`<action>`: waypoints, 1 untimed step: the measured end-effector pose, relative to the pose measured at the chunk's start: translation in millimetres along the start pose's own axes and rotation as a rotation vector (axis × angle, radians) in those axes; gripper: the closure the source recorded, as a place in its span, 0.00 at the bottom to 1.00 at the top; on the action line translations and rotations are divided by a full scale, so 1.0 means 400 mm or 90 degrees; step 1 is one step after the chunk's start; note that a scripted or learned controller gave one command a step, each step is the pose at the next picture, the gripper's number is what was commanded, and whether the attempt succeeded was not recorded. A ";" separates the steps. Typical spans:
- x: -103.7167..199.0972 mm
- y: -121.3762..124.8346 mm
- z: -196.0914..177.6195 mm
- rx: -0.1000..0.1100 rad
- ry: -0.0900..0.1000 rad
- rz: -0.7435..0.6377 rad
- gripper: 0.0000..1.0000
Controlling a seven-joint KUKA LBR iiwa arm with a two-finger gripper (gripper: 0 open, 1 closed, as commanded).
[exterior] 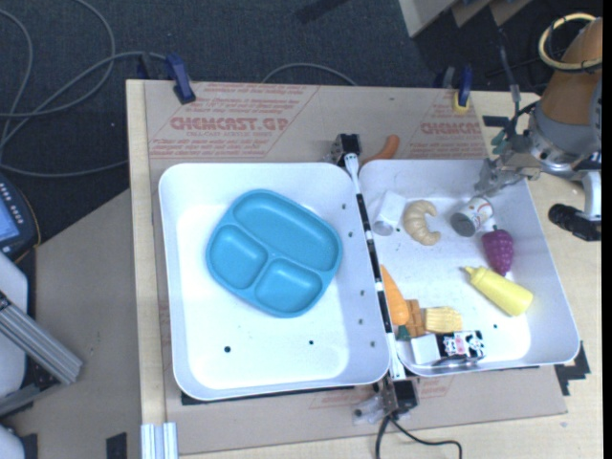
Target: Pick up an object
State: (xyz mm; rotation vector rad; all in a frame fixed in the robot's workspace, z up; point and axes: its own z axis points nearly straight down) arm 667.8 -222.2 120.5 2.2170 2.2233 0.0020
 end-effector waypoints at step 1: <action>0.001 0.000 0.002 0.001 0.001 0.000 0.00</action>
